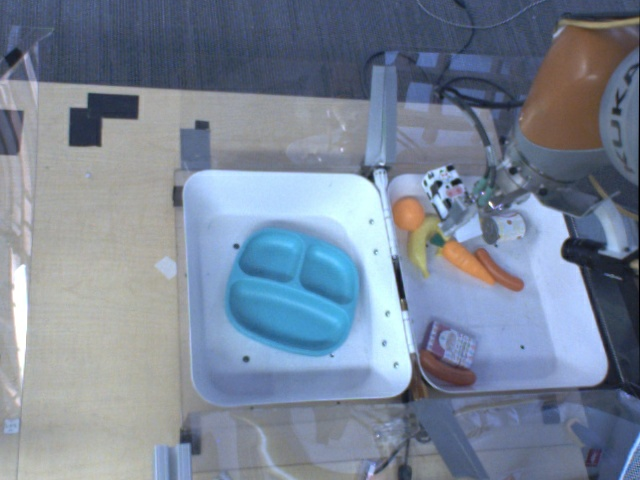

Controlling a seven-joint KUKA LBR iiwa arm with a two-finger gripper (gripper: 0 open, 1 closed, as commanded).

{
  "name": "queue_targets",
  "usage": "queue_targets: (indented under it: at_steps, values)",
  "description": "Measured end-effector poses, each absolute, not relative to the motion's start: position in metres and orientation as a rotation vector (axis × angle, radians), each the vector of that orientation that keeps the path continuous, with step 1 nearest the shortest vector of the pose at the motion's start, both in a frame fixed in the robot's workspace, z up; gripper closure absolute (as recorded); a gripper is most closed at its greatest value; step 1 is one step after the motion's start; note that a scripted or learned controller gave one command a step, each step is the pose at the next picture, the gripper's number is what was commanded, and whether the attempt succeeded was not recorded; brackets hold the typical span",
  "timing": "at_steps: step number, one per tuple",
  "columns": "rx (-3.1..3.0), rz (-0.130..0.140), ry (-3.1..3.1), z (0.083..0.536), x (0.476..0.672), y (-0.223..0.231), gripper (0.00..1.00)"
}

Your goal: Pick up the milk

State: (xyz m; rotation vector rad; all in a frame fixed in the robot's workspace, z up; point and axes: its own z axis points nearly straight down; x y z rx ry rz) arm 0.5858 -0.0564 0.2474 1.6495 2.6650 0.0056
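Pale wooden bench [100,298]; the arm [590,88] reads "KUKA", its end effector [478,216], grip state unclear, beside the cow-spotted milk [441,187].

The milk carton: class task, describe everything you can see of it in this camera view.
The milk carton is small, white with black cow-like patches and a touch of pink, seemingly cardboard. It stands tilted near the back of the right bin, just right of the orange and behind the banana. The end effector is close beside it; contact is unclear.
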Motion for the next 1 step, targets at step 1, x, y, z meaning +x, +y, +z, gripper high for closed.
queue_targets:
  at_steps: [1]
  values:
    - [1.937,0.002,2.47,0.2212,0.5371,-0.079,1.0]
